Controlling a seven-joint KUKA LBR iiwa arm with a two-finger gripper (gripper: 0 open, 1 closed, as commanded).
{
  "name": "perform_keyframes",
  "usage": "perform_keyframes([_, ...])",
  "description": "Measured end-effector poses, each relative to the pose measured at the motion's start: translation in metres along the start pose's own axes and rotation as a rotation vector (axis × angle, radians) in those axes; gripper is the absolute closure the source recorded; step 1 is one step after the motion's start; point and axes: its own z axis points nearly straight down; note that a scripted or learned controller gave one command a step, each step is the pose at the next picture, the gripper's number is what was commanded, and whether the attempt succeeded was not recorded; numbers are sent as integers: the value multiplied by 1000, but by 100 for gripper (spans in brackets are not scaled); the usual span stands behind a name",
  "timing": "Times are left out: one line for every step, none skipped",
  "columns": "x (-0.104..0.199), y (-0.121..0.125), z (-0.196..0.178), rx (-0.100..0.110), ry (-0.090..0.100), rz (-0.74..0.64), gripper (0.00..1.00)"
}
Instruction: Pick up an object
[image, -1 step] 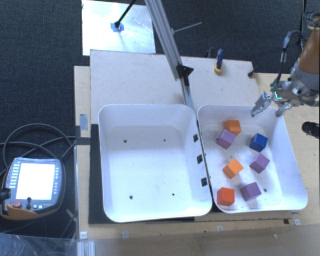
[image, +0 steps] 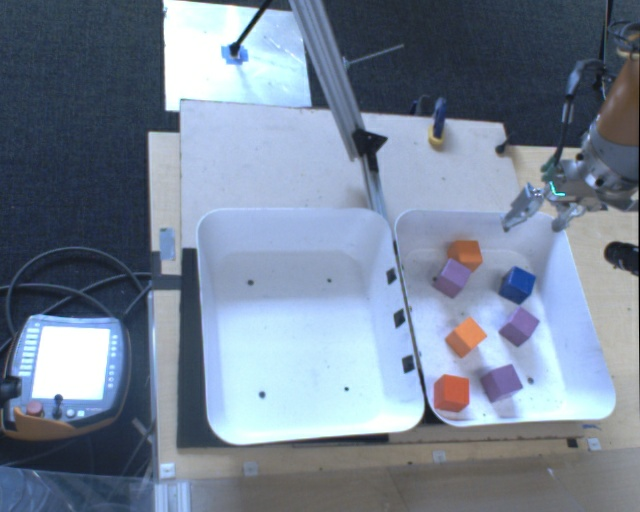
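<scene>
Free room between scattered blocks (image: 466, 336)

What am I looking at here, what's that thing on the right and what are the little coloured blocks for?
This is one camera looking down at a workbench. The grey and orange thing at the right is a robot arm; its gripper, a two-fingered claw, hangs open over the back edge of the right tray, holding nothing. That tray holds seven small blocks: three orange, three purple and a blue block. The robot's job is to pick one up. The left tray sits beside it. The screen at far left is a handheld controller.
</scene>
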Motion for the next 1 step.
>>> perform_keyframes([1, -4, 62, 5, 2, 3, 0])
